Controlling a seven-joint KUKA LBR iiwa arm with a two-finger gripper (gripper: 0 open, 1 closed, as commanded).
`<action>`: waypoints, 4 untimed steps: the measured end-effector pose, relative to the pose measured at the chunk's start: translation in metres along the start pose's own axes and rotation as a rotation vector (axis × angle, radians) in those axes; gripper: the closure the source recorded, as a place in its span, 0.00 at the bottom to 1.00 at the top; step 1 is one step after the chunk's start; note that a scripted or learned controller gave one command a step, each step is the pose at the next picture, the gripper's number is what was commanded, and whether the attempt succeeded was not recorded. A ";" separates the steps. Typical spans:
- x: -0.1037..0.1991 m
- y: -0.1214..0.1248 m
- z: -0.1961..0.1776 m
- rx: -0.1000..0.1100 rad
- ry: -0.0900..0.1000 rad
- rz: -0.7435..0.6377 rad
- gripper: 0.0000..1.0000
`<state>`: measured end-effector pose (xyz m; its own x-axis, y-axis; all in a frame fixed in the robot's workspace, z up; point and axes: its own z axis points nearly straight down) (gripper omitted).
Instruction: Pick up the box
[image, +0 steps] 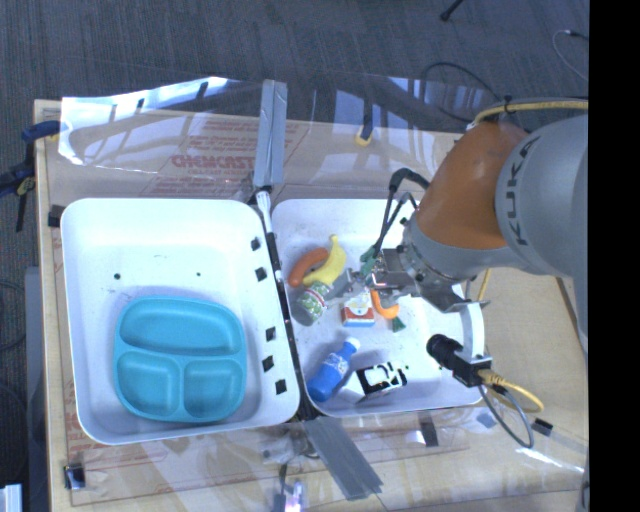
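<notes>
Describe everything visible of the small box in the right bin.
The box is a small carton, white with an orange-red face, apparently printed cardboard. It lies in the right bin near its middle, beside a green-lidded jar on one side and an orange piece on the other. The hand is just above it; actual contact cannot be judged.

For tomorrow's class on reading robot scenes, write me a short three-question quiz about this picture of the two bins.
1. True or false: the blue tray lies in the same bin as the banana.
2. Which lies nearest the camera-side rim of the right bin? A) the banana B) the blue bottle C) the small box
3. Fill in: the gripper hangs over the ____ bin.

Key: 1. False, the tray is in the left bin. 2. B. 3. right.
</notes>
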<state>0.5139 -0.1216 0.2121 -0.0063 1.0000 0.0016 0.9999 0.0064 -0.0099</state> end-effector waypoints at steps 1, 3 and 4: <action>-0.056 0.054 0.098 -0.005 -0.001 0.005 0.00; -0.077 0.065 0.117 0.002 0.000 -0.016 1.00; -0.004 0.077 0.046 -0.003 -0.001 0.066 1.00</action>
